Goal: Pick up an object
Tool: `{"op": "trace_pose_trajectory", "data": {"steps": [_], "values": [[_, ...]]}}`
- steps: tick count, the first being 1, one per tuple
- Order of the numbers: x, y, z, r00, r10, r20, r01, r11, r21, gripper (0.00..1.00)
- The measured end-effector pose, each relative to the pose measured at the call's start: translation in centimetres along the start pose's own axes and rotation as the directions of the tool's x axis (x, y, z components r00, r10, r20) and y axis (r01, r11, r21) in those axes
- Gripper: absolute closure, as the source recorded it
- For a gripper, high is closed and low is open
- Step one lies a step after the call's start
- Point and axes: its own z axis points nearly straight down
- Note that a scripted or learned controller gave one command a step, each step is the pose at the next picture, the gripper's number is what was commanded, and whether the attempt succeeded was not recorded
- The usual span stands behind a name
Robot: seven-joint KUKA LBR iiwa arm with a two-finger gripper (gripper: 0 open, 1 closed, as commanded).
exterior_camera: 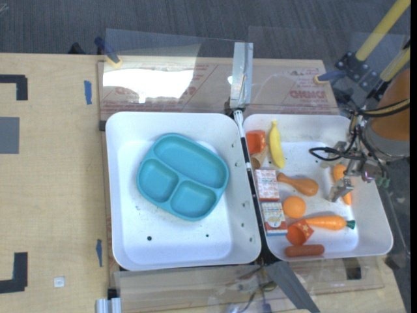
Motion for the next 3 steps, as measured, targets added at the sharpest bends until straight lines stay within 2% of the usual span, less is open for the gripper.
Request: {"op": "trace_pose_trajectory", "data": {"steps": [1,2,3], "values": [[-0.5,0.1,-1.5,1.000,-0.002,0.016,0.002,1.000,0.003,1.00],[-0.4,0.1,-1.3,1.000,-0.002,0.014,0.002,1.000,0.003,0.00],[0.1,0.0,0.0,1.000,0.020,-0.001,-0.020,1.000,-0.001,0.00]]}}
